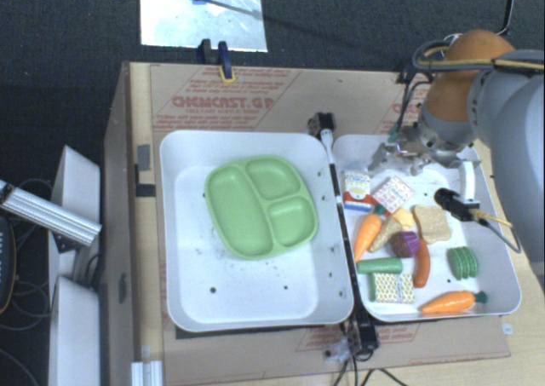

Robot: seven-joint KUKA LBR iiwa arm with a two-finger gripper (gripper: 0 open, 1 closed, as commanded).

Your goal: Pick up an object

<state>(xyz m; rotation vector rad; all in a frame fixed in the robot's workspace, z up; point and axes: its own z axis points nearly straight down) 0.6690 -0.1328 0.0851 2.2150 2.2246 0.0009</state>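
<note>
A robot gripper hovers at the right bin's far edge; whether it is spread or pinching cannot be told. Toy food fills that bin. A green plate lies in the left bin.

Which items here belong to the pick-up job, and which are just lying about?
Job:
pincer
right bin
toy carrots
bread slice
purple toy
green ridged piece

Lying about:
green divided plate
left bin

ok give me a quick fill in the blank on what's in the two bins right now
1. The green divided plate lies in the ____ bin.
2. The toy foods, such as the carrot, lie in the ____ bin.
3. The gripper hangs over the right bin's ____ end.

Missing words: left; right; far
</note>
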